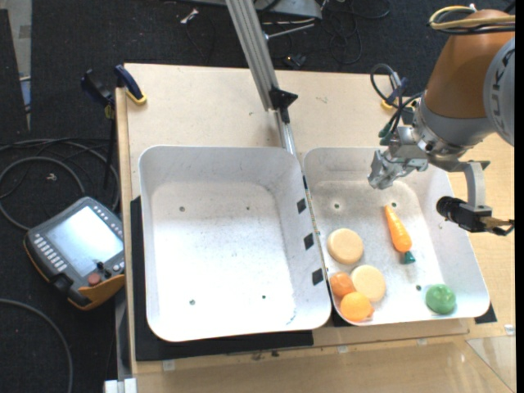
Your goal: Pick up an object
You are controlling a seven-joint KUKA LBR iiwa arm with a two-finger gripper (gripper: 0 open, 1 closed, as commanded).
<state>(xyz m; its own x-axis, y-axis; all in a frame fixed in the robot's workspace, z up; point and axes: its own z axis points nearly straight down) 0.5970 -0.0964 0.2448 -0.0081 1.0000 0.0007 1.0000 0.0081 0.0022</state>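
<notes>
here the claw (383, 176) hangs over the right bin (458, 244); i cannot tell its state. the carrot (398, 232) lies just below it, long axis running toward the bin's near edge.

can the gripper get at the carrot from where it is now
Probably yes. The gripper hangs over the far part of the right bin, and the carrot lies just nearer the camera, apart from the round pieces, with nothing between them.
</notes>
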